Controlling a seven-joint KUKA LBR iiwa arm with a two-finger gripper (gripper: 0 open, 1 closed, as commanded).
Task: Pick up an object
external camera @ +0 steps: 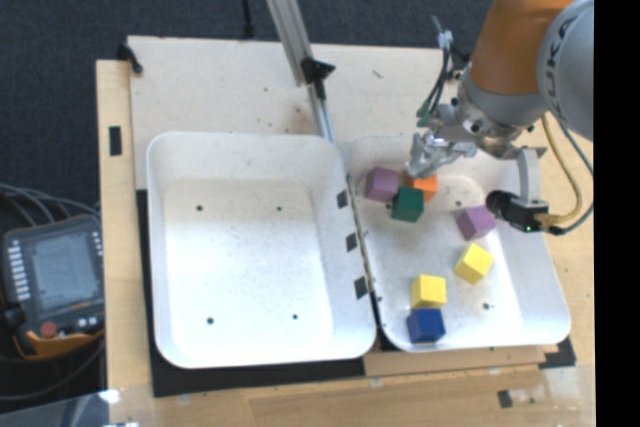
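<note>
My gripper (424, 165) hangs low over the back of the right bin (530, 315), just above an orange block (427, 184) that it partly hides. A green cube (407, 205) sits right in front of the orange block, and a purple cube (381, 183) lies to its left. Further right rests another purple cube (476, 221). Two yellow cubes (474, 263) (429, 290) and a blue cube (425, 325) lie toward the bin's front. The orange block appears to rest on the bin floor below the gripper.
The left bin (250, 245) stands beside the right one, sharing a raised middle rim. A slanted metal pole (290, 25) rises from the bench behind the bins. A teach pendant (55, 275) sits off the bench at the left.
</note>
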